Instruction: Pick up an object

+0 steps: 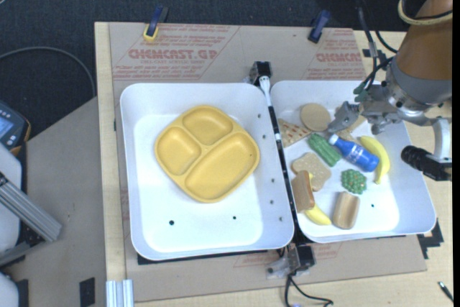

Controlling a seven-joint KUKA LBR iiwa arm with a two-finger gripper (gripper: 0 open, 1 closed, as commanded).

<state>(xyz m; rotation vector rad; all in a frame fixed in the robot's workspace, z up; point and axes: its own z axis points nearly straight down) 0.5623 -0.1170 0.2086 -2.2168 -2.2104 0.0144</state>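
Item: my claw [350, 117], state I cannot tell, hanging over the right shallow white bin [417, 216]. Nearest candidate: blue plastic bottle with white cap [354, 153], touching the yellow toy banana [379, 157] and green toy cucumber [324, 149]. Risk: crowding deflects the grab, or two come up.

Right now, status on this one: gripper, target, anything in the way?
Gripper low over right bin, nothing seen held. Blue bottle nearest, lying flat. Banana and green pickle crowd it.

Robotics lab: clamped bench board [215, 47], toy-food bins [144, 226].
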